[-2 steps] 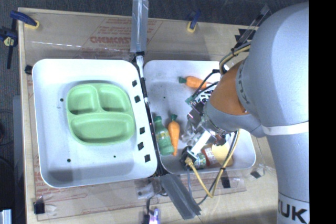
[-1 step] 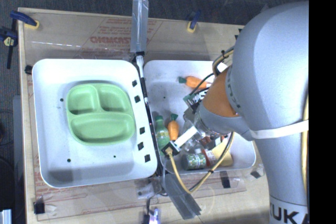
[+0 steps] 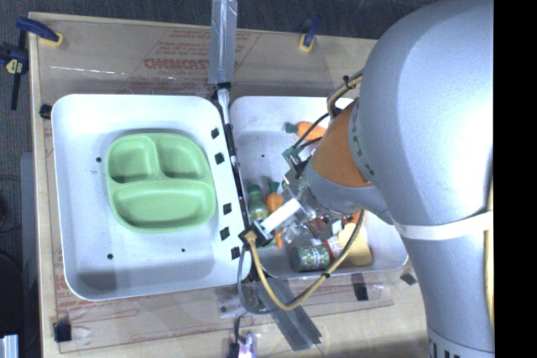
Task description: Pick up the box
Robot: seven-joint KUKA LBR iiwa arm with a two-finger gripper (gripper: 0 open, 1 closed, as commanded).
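Note:
My gripper (image 3: 292, 224) is low in the right bin (image 3: 260, 117), near its front left part, among a pile of small things. Whether anything is between its fingers cannot be made out. A tan, box-like thing (image 3: 361, 247) lies just right of the gripper at the bin's front, partly hidden under the arm. Close to the gripper are an orange piece (image 3: 275, 201), a green bottle (image 3: 254, 202) and a greenish can (image 3: 313, 257). The arm's big grey body covers the right half of the bin.
The left bin (image 3: 75, 264) holds a green divided plate (image 3: 161, 180). A small orange item (image 3: 302, 128) lies at the back of the right bin. A divider rail (image 3: 225, 172) runs between the bins. Blue clamps (image 3: 38, 31) sit on the bench's far edge.

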